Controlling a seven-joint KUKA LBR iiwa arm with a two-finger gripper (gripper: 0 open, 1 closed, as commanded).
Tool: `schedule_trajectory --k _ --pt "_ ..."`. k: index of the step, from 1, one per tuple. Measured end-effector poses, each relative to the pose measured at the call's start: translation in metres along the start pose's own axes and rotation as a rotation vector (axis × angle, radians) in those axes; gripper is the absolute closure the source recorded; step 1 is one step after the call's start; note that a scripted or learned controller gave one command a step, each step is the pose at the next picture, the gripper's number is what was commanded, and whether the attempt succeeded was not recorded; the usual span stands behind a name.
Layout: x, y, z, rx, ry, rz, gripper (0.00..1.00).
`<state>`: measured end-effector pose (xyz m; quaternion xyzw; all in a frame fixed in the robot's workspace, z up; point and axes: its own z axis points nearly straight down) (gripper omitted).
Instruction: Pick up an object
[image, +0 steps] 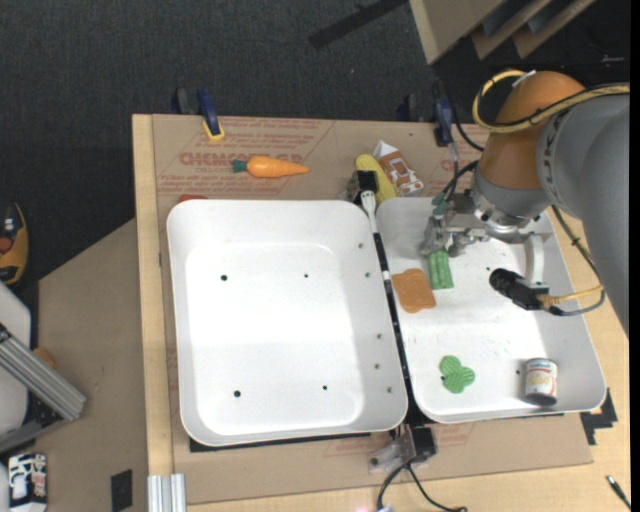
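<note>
The right bin (575, 345) holds several things. A green rectangular block (440, 271) lies near its far left, and a flat orange-brown piece (413, 290) sits just left of that, against the divider. Near the front are a green leafy toy (457, 374) and a small can (539, 381), the can at the front right corner. My gripper (447, 238) hangs low over the far part of this bin, directly above the upper end of the green block. Whether it touches the block is unclear.
The left bin (200, 230) is beside it. On the cardboard behind the bins lie a toy carrot (272, 167), a yellow item (372, 170) and a small brown carton (399, 172). Blue clamps (210, 118) hold the board's far edge. A black cable plug (512, 284) hangs off the wrist.
</note>
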<state>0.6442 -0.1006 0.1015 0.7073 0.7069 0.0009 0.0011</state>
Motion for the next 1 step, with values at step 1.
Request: schedule_trajectory --k 1 --pt "0.0911 0.0173 -0.0898 -0.008 0.003 -0.009 1.0"
